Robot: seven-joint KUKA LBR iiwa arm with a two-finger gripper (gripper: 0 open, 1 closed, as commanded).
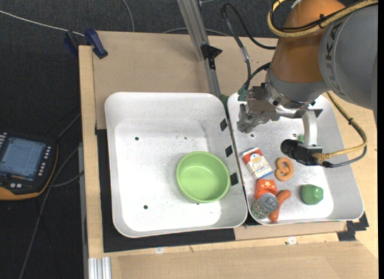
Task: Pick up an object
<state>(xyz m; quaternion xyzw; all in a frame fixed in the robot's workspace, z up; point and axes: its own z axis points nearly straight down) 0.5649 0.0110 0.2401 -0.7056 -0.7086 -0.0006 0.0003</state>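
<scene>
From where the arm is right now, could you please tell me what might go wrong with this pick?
1. The end effector hangs close to the right bin's left wall, so a descent may clip it.
2. The small carton, pretzel and orange items crowd together; a grab may nudge neighbours or catch nothing.

grey arm (351, 50) comes in from the right, orange band (303, 32) just above the wrist. wrist bent down steeply. gripper (249, 119) hangs low at the arm's left end, pointing down, grey metal body with cables (336, 152) looping off its right side.
</scene>
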